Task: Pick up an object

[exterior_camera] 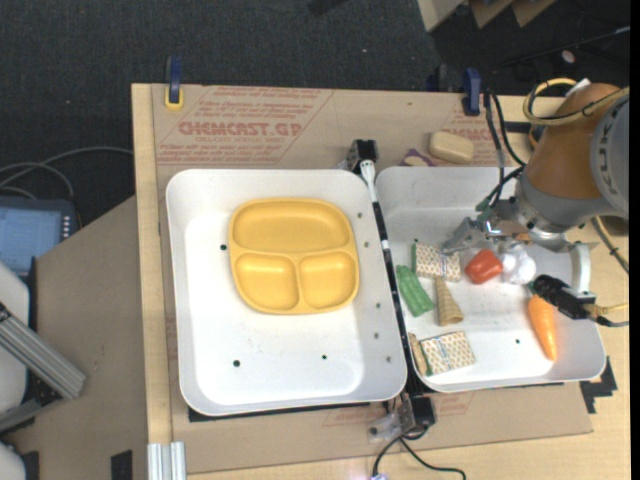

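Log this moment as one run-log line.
arm: over right bin | gripper: above red object, fingers unclear | left bin: yellow divided tray | grasp: none seen

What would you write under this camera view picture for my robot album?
Robot arm reaches into the right bin of toy food; a yellow plate sits in the left bin.

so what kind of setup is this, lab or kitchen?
Probably a robot lab pick-and-place bench: a grey arm over two white bins, toy food like a carrot and yellow divided plate, cables, clamped board.
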`<state>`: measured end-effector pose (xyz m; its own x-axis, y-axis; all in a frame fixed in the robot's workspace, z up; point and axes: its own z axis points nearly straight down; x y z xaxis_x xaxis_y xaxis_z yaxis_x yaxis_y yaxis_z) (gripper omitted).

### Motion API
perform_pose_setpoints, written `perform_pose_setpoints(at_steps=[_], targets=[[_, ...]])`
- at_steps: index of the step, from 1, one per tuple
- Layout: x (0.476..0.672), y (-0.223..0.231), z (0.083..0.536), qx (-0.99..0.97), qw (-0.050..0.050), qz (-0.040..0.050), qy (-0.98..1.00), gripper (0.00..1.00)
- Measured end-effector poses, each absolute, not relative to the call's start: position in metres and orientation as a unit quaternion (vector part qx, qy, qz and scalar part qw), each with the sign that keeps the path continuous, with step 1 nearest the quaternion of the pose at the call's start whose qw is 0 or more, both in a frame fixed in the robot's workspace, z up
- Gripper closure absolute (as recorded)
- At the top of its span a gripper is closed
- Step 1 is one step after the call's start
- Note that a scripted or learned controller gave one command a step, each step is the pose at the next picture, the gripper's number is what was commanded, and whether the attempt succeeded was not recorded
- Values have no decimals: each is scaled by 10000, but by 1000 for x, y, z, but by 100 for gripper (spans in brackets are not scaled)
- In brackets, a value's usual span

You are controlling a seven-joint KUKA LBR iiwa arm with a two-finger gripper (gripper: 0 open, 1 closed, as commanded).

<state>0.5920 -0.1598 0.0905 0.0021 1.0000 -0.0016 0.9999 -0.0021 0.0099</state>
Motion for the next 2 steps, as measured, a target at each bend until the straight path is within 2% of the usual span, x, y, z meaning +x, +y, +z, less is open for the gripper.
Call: perform_pose_setpoints(at_steps=[1, 2], targets=[[548, -160, 90, 7078, 59, 43, 7064, 0], [598, -199, 86, 7068, 35, 8, 7074, 0]])
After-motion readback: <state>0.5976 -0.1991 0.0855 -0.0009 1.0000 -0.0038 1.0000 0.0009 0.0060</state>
